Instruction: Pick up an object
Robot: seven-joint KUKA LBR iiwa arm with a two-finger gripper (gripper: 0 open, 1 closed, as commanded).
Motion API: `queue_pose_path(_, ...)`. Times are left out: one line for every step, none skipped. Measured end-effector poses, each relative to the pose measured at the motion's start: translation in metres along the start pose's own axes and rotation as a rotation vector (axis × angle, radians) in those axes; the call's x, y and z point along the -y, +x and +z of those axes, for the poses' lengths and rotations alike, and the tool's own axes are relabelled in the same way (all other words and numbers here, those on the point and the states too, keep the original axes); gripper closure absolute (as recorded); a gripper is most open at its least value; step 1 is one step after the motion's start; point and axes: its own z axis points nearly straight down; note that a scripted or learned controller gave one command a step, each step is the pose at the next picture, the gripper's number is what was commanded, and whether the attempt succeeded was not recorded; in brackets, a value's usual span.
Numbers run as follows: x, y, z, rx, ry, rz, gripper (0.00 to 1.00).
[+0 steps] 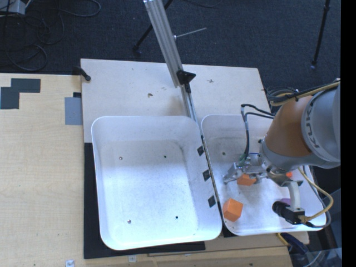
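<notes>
My gripper (238, 174) hangs low over the middle of the right white bin (222, 132), reaching in from the right. A small orange block (247, 179) sits right at the gripper, partly covered by it, and I cannot tell whether it is held. A larger orange cube (233, 209) lies on the bin floor near the front left corner, apart from the gripper. A dark purple object (285, 207) lies at the bin's front right, partly behind the arm's cables.
The left white bin (111, 149) stands beside the right one, with a divider edge (204, 166) between them. A slanted aluminium bar (167, 43) rises behind the bins. The bulky grey and orange arm (300, 132) covers the right bin's far right side.
</notes>
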Motion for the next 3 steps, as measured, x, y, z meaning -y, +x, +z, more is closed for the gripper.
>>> queue_pose_path(0.000,-0.001,-0.011,-0.002,0.002,0.007,1.00)
queue_pose_path(-0.048,0.077,-0.151,-0.003,-0.005,-0.011,1.00)
queue_pose_path(-0.043,0.143,-0.096,-0.005,0.012,-0.011,1.00)
